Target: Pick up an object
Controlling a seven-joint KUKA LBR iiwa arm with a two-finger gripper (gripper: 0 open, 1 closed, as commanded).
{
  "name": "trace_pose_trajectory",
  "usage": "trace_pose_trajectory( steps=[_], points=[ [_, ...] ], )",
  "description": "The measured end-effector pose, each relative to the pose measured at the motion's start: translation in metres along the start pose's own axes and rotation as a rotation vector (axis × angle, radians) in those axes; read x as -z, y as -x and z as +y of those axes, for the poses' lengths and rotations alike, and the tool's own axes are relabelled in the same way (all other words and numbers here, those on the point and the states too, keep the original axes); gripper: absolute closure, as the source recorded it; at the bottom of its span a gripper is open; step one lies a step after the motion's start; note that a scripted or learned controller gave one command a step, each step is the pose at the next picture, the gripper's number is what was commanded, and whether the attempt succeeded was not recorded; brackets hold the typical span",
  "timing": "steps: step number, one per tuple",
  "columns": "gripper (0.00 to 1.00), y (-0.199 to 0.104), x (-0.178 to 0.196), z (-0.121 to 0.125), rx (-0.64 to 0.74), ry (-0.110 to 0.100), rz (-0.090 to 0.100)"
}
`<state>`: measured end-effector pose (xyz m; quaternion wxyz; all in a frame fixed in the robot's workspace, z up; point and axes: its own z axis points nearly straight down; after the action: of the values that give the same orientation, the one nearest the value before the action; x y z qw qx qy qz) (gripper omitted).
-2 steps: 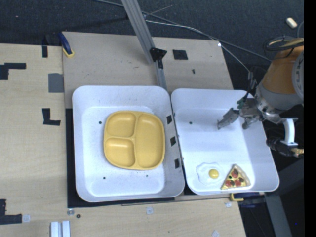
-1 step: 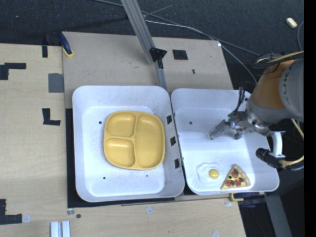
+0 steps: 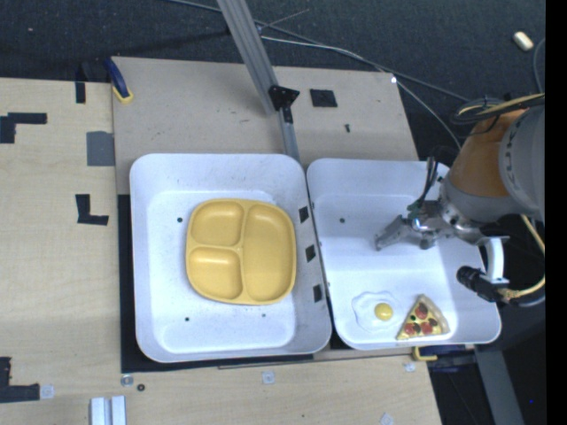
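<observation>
While the bench [image 3: 221, 104] spreads pale and tan under the whole scene, two shallow white bins sit on it side by side, their inner walls touching near the middle. In the left bin [image 3: 159, 326] lies a yellow plate [image 3: 241, 251] with three compartments, roughly centred and flat on the floor. It is a rounded square, with one long compartment along its right side and two smaller ones stacked on its left.

From the right comes the grey arm [image 3: 523, 166], its orange band [image 3: 478, 162] showing above the wrist, and it leans over the upper part of the right bin [image 3: 354, 184]. A thin metal pole [image 3: 252, 47] slants down from the top edge and ends near the spot where the two bins meet.

At the arm's end, the gripper [image 3: 387, 237] reaches toward the left, low over the bare floor of the right bin. I cannot tell from this angle how its fingers stand, and nothing shows between them.

Near the front wall of the right bin lies a toy pizza slice [image 3: 423, 319], well apart from the gripper and below it in the view. Its long axis runs up and down the view, with the narrow tip pointing up toward the gripper and the wide crust toward the front wall. Just beside it on the left lies a toy fried egg [image 3: 376, 310], flat, yolk up.
</observation>
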<state>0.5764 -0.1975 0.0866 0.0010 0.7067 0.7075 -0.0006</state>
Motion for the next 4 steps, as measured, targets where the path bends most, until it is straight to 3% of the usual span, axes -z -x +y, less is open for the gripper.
trace_pose_trajectory(
  steps=[1,3,4],
  points=[
    [1.0,0.0,0.012,0.002,0.001,0.006,-0.003],
    [1.0,0.009,0.116,0.001,0.0,0.005,0.0],
    [1.0,0.009,0.139,0.002,0.0,0.001,0.002]
  ],
)
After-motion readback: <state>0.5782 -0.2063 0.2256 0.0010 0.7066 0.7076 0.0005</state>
